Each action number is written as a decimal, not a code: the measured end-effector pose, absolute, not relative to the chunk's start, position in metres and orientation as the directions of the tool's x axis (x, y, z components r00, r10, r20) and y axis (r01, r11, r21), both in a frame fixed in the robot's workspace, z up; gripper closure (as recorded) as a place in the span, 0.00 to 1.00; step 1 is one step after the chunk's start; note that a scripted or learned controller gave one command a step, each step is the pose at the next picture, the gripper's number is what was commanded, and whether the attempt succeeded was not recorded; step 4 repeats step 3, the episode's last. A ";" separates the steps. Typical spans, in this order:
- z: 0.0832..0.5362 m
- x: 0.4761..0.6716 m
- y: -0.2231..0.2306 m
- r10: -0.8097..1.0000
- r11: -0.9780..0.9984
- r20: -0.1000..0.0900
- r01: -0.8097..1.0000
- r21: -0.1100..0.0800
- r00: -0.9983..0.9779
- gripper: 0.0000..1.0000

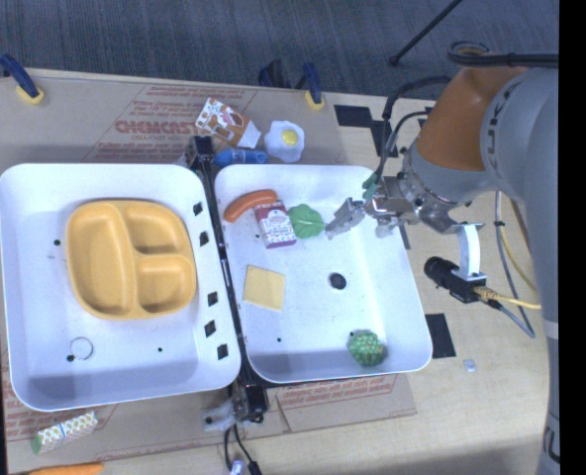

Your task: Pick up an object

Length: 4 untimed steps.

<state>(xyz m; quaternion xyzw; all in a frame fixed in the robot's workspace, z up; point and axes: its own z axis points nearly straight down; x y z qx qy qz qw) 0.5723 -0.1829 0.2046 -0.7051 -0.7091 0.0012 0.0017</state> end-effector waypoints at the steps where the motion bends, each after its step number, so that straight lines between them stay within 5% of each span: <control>1: 0.091 0.642 -0.121 1.000 0.031 0.001 1.000 -0.003 -0.031 0.00; 2: 0.102 0.642 -0.121 0.999 0.035 0.001 0.999 -0.005 -0.035 1.00; 3: 0.195 0.624 -0.094 0.990 0.140 0.000 0.990 0.000 -0.140 1.00; 4: 0.195 0.624 -0.094 0.990 0.140 0.000 0.990 0.000 -0.140 1.00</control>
